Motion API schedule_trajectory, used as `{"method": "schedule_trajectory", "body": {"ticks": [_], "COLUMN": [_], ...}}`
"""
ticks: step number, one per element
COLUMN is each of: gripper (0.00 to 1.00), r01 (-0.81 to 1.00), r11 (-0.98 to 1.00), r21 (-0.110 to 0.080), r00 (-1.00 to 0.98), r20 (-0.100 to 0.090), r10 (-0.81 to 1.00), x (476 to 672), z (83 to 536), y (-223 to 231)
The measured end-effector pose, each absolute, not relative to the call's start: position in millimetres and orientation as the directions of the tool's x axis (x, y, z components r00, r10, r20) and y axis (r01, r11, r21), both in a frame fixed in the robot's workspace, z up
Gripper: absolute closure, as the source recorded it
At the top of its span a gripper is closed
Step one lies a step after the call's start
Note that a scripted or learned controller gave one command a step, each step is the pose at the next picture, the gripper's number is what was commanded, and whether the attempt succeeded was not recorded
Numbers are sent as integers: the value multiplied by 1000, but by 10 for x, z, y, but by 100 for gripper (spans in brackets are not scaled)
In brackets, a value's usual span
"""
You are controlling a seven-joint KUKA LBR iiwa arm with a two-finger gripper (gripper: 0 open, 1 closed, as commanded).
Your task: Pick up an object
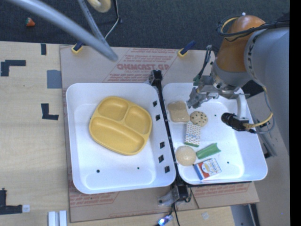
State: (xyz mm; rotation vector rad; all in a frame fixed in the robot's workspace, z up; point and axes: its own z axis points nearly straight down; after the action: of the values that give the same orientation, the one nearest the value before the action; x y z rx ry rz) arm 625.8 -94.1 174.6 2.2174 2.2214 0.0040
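1. Tan slab [178,111], square with rounded corners and a pale, matte face, lay flat at the far left of the right bin [233,147], close to the divider between the bins.
2. Just above and to the right of it hung the gripper [195,98], low over the bin. Whether it was apart or together could not be told, and nothing was seen held in it.
3. One round cookie [198,118] with dark chips lay just right of the slab.
4. Nearer the front lay one of each: a blue-patterned packet [193,133], a green piece [208,150], a pale round disc [186,155] and a red, white and blue packet [207,167]. That made six loose things in this bin.
5. The left bin [89,171] held one yellow divided plate [121,125].
6. The arm [275,55] covered the right bin's far right corner, and the print on both packets was too small to read.
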Motion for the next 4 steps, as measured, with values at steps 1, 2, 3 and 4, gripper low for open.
{"method": "schedule_trajectory", "body": {"ticks": [1, 2, 3, 4], "gripper": [100, 100, 100, 100], "r01": [1000, 1000, 1000, 1000], "r11": [1, 2, 7, 7], "r21": [4, 1, -1, -1], "r00": [-1, -2, -7, -7], "r20": [0, 0, 1, 2], "r10": [1000, 1000, 1000, 1000], "x": [6189, 6193, 6145, 6094], "z": [2346, 2478, 2527, 2559], "y": [-946, -941, -365, 186]}}
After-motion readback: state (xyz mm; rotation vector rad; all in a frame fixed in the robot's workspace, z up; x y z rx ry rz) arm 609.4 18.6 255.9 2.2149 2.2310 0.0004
